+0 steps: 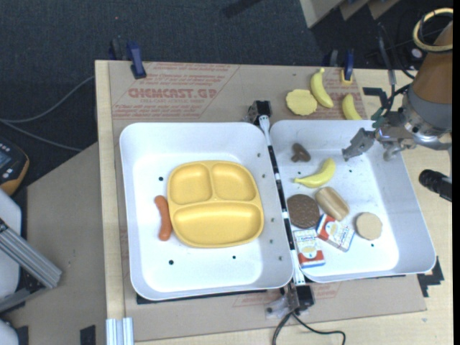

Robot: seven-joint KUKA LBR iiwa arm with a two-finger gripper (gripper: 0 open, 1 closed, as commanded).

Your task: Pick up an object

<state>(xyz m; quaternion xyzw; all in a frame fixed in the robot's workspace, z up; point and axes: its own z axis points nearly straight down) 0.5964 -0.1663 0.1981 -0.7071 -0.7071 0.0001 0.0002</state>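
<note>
The curved yellow plastic banana (317, 174) is lying in the right white bin (402, 214), and we are treating it as the likeliest target. We are judging that a good grasp means descending straight and closing across its narrow middle. It is sitting near the two-finger gripper (374, 141), at about eight o'clock from it. The fingers are standing apart, holding nothing.

arm (435, 85) cut off at right edge

arm (431, 99): grey | orange band above wrist | jaws metallic, seemingly grey
</note>
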